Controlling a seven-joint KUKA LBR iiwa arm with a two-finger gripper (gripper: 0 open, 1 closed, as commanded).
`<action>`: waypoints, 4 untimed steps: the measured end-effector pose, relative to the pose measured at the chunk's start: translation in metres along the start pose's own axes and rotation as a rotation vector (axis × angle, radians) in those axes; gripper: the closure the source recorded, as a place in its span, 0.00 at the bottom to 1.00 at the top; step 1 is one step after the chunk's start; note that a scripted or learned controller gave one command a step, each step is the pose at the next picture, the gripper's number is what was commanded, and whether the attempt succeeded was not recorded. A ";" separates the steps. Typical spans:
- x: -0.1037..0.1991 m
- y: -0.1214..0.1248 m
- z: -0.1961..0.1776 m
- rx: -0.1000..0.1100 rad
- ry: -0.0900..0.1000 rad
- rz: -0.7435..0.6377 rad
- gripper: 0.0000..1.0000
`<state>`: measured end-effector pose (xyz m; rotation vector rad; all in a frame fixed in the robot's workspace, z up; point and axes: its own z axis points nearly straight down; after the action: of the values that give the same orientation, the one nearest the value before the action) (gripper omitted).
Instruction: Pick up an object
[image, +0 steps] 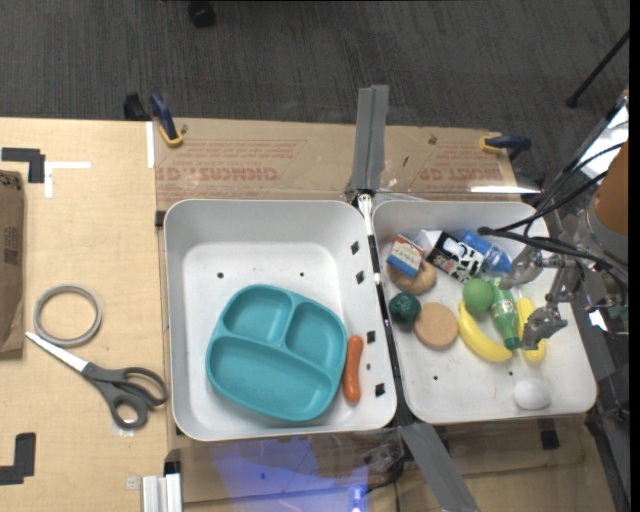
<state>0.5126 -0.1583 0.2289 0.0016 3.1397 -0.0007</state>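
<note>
While the left bin (190, 300) holds a teal tray (275, 352), the tool (540, 295), grip unclear, hovers over the right bin's (450, 395) banana (482, 338).

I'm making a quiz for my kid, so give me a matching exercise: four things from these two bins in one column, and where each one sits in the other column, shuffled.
Things:
1. teal plate
2. hot dog
3. white ball
4. banana

Places:
A. right bin, near front corner
B. left bin, middle
C. right bin, beside the tan disc
D. left bin, against its right wall

Pairs: 1-B, 2-D, 3-A, 4-C
</note>
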 end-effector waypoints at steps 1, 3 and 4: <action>0.004 -0.025 0.137 0.000 -0.001 -0.099 0.00; 0.007 -0.031 0.126 0.000 -0.002 -0.087 0.00; -0.088 -0.020 0.136 -0.001 -0.003 -0.028 0.00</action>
<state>0.6009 -0.1786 0.0928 -0.0428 3.1363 0.0002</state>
